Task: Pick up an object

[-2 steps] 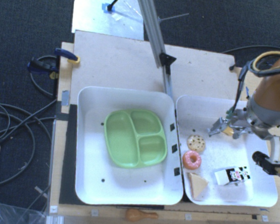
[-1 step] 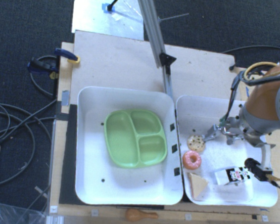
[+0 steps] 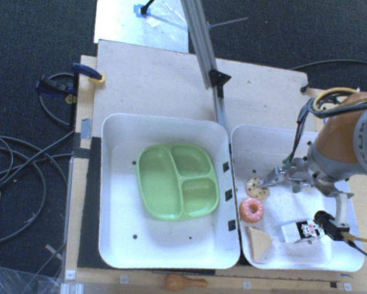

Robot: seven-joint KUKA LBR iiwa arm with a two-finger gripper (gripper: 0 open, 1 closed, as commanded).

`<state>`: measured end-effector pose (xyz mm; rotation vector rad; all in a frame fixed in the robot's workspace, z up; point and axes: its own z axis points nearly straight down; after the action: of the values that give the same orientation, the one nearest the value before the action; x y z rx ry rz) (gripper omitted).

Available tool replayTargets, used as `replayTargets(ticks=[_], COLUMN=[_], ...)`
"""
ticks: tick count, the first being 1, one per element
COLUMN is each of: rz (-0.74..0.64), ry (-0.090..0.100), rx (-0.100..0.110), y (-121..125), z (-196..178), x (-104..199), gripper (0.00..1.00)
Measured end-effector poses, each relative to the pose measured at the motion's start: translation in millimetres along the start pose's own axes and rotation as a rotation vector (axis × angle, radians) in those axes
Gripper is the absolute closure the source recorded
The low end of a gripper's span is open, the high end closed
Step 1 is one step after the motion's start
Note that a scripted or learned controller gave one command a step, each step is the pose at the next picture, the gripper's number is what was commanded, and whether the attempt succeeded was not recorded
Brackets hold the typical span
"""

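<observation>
I see a big wooden bench (image 3: pixel 177 84) with two white bins on it, side by side. The left bin (image 3: pixel 112 233) is the roomy one. A green plate (image 3: pixel 176 181) with three sections lies flat in the middle of it, and there is bare white floor all around the plate, most of it on the left and near sides.

The right bin (image 3: pixel 341 261) is more crowded. My arm (image 3: pixel 360 139) comes in from the right and hangs over its far right part, so that corner is covered. The near edge and the left wall of this bin are close to the small things, so I have little room there.

The gripper (image 3: pixel 278 176) points left, low over the bin floor, near the far left part of the right bin. Its tip is very near a small pale cookie (image 3: pixel 255 187), but I cannot tell if it touches it. I cannot tell how the tool's tip is set from here, and I see nothing held in it.

Just below the cookie lies a pink donut (image 3: pixel 251 210). Near the front edge is a tan wedge (image 3: pixel 259 243), like a slice of bread. To the right of it sits a small black and white thing (image 3: pixel 306 230), close to the arm's cable.

A small brown thing (image 3: pixel 185 281) lies on the bench in front of the bins.
</observation>
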<state>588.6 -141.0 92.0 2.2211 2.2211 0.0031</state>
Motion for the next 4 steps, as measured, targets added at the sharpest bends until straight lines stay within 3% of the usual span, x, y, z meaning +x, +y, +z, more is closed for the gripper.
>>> replayTargets(ticks=[1, 4], rz=[-0.001, -0.007], ry=[-0.001, -0.003], rx=[-0.006, -0.006], y=[2, 10], z=[-13, -181], x=[0, -7], gripper=[1.0, 1.0])
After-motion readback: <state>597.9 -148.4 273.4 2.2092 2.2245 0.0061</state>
